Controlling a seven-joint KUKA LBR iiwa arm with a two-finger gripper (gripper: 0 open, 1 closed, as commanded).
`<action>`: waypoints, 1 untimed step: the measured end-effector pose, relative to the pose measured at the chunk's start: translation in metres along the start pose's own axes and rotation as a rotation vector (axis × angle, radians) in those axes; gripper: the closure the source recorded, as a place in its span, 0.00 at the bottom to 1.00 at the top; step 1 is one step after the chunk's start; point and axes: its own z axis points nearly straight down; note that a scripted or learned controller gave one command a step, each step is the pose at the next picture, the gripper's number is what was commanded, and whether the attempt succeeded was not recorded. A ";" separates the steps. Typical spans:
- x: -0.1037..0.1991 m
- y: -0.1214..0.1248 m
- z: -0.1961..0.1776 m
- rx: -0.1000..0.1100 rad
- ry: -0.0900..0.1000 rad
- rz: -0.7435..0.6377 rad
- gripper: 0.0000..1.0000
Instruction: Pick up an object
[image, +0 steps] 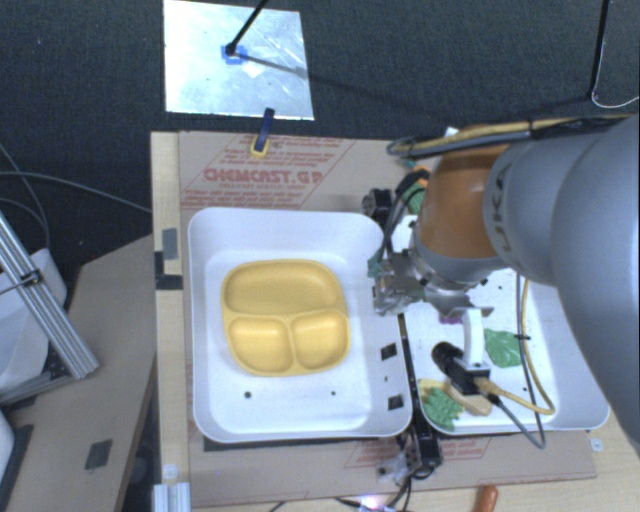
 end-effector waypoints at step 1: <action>0.057 -0.010 -0.185 -0.014 0.007 -0.013 1.00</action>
